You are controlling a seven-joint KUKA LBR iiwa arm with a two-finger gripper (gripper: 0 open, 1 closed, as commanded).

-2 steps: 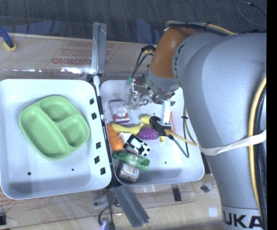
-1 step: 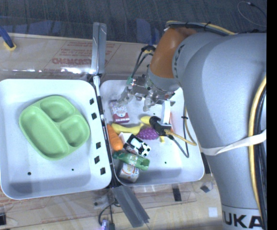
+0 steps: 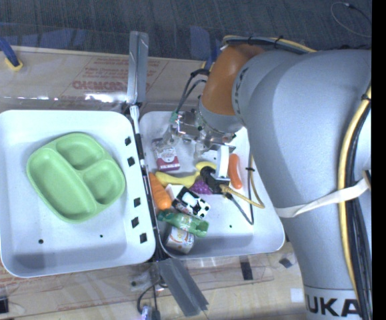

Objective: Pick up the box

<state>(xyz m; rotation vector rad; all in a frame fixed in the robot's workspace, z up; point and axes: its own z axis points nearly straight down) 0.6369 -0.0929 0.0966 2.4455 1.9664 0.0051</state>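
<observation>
— In the right bin (image 3: 266,235), what did the camera catch?
— The grey arm (image 3: 299,139) reached in from the right, its gripper (image 3: 191,133) low over the bin's far end. Whether the claw was apart or together could not be told; the wrist hid it.
— And the box?
— The box (image 3: 167,157), small with a red and white face, lay flat on the bin floor just beside the gripper, on its left and free of it. Near it sat a banana (image 3: 177,178), a carrot (image 3: 159,193), a black-and-white cow toy (image 3: 195,204) and a jar (image 3: 181,235) with a green lid.
— The left bin (image 3: 6,179)?
— It held a green divided plate (image 3: 76,175)
</observation>
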